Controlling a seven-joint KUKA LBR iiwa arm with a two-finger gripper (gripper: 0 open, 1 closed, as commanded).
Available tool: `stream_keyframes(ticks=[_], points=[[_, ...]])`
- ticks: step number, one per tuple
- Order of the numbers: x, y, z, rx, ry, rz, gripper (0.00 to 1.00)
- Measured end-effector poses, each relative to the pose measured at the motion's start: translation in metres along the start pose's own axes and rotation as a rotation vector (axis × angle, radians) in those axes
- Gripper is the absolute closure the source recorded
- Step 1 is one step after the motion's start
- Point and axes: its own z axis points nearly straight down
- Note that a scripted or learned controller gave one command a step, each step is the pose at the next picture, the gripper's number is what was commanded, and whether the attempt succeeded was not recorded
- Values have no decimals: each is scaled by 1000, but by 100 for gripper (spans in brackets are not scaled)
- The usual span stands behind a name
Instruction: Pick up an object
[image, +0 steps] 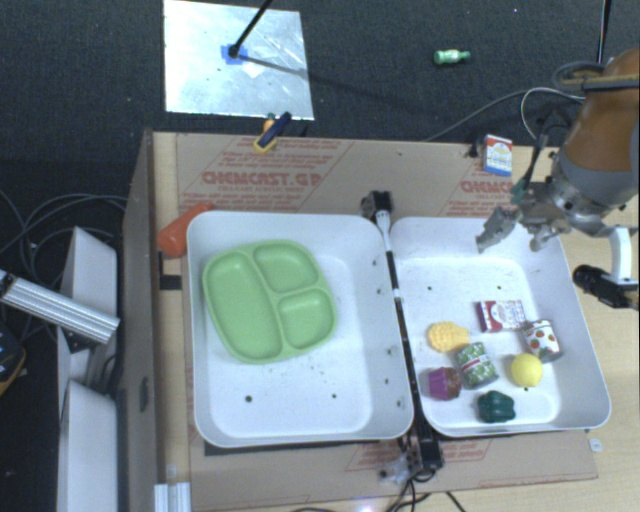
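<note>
My gripper (520, 230) hangs above the far edge of the right bin (440, 270), open, with nothing between its fingers. Several small objects lie in the near half of that bin, well below the gripper in the view: a red and white carton (499, 315), a yellow piece (448, 336), a green can (474, 364), a purple item (444, 383), a dark green item (494, 406), a yellow lemon (526, 370) and a red and white spotted can (541, 340).
The left bin (215, 240) holds a green divided plate (268, 299). An orange object (174, 232) lies by its far left corner. A small box (497, 156) stands on the cardboard behind the right bin. A black divider (396, 300) runs between the bins.
</note>
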Motion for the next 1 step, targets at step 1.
stream_keyframes(ticks=[1], points=[[15,-53,94,3,1,1,0]])
